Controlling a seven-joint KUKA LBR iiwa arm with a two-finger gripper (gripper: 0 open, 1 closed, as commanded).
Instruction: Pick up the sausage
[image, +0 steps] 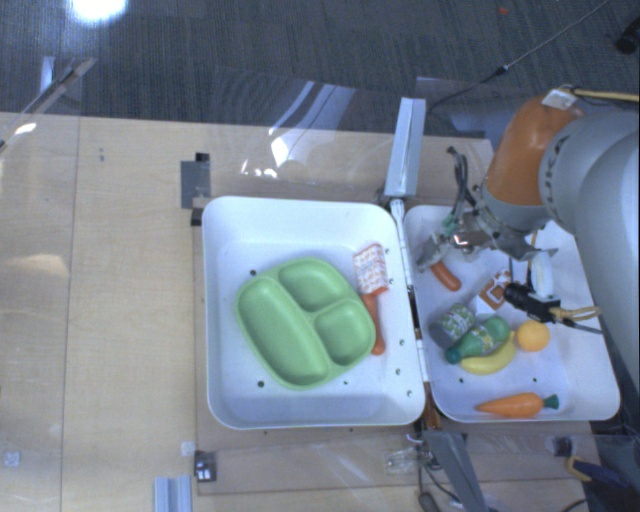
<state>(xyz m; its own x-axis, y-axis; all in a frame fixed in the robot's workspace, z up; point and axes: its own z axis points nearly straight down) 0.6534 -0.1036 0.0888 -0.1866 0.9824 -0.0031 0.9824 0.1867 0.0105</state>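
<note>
A short red-orange sausage (447, 277) lies in the right bin (590, 390) near its upper left corner, tilted down to the right. My gripper (443, 252) hangs just above and behind the sausage's upper end, at the end of the grey arm with the orange band (520, 160). The gripper's metal tip hides whether it touches the sausage. I see nothing lifted off the bin floor.
Also in the right bin are a banana (490, 360), a green bottle (480, 338), a small can (452, 321), an orange (533, 337) and a carrot (515, 405). The left bin (300, 400) holds a green divided plate (300, 320), a snack packet (369, 266) and a long orange stick (375, 322).
</note>
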